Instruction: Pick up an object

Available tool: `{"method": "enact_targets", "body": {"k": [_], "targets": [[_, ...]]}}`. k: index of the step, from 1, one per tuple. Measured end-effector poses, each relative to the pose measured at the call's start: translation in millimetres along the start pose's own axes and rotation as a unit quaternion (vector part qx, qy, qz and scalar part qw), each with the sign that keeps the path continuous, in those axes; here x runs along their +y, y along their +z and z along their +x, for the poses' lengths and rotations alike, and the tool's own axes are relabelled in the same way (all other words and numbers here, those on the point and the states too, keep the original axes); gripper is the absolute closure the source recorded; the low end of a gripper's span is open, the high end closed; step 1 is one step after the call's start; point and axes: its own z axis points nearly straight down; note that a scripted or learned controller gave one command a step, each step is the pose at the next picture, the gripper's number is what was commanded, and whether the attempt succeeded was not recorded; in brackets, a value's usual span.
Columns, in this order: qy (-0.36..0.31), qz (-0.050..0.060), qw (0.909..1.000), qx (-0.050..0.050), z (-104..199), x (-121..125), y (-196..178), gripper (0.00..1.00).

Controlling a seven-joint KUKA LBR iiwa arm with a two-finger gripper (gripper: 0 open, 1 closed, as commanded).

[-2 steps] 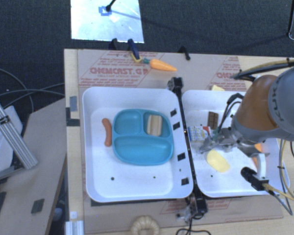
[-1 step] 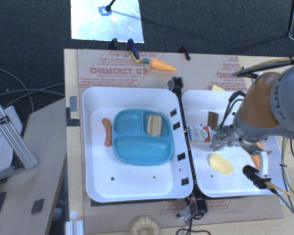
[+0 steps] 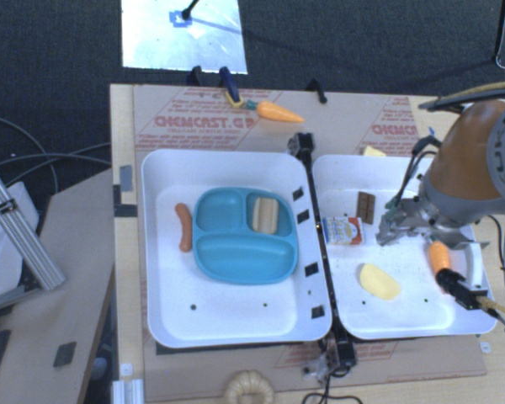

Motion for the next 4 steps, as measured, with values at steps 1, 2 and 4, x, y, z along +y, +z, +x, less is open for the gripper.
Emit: {"method": "enact_targets", "body": {"k": [1,2,4], "targets": [[-0.002,-0.001,1.0000,0.000,4.8,8.7,-60.7,1.00],[-0.002,0.001,1.0000,0.001,4.9,10.1,-81.0,1.00],[-0.002,0.003,1.0000,0.001,77.3,-1.0,-69.8,1.00]]}}
